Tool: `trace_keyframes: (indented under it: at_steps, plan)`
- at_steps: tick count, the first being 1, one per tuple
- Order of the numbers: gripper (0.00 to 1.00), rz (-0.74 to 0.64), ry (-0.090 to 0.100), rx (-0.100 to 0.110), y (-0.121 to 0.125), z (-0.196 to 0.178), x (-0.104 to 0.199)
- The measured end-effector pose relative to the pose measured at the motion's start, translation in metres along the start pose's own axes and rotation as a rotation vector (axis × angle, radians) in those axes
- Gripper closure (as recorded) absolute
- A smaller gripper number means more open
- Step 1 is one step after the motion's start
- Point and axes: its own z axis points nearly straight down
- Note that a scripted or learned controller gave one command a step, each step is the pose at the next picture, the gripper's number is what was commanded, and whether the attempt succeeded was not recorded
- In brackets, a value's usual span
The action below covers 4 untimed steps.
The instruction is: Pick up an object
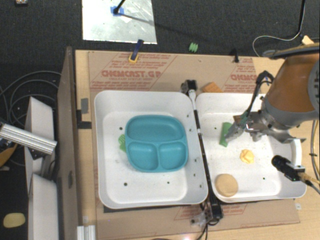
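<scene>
Look first at the right bin (260, 101): you have three loose things in it. A green block (226, 133) stands tilted near the bin's middle, left of centre. A small yellow piece (246, 156) lies just below and to the right of it, apart from it. A round tan disc (226, 185) sits in the bin's near left corner, close to the rim.

Your tool (241, 122) is down at the green block. Its dark fingers come in from the right and their tips meet the block's upper end, so the block looks to be touched there. You cannot tell from this slant whether the block sits between the fingers or merely beside them, nor how far apart the fingers stand. The grey arm (292, 91) with its orange band rises behind the tool toward the right edge.

A black cylindrical part (286, 167) juts over the bin's right side, below the wrist.

In the left bin (112, 114) you see a teal divided plate (156, 142), lying flat near the centre, with a scrap of green (121, 142) peeking out at its left edge.

An orange-brown piece (212, 88) rests on the desk (150, 69) just behind the right bin's far left corner. A black clip (189, 87) stands where the two bins meet at the back.
</scene>
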Motion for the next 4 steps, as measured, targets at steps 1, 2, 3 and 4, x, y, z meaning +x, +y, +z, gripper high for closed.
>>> trace_keyframes:
  at_steps: [1, 2, 3, 4]
  plan:
    - [0.0, -0.001, -0.002, -0.005, 0.063, 0.024, -0.03]
    - [0.0, -0.003, -0.001, 0.001, 0.082, 0.11, -0.025]
    - [0.0, -0.004, 0.0, 0.0, 0.083, 0.113, -0.003]
    - [1.0, -0.003, 0.0, -0.003, 0.084, 0.102, -0.004]
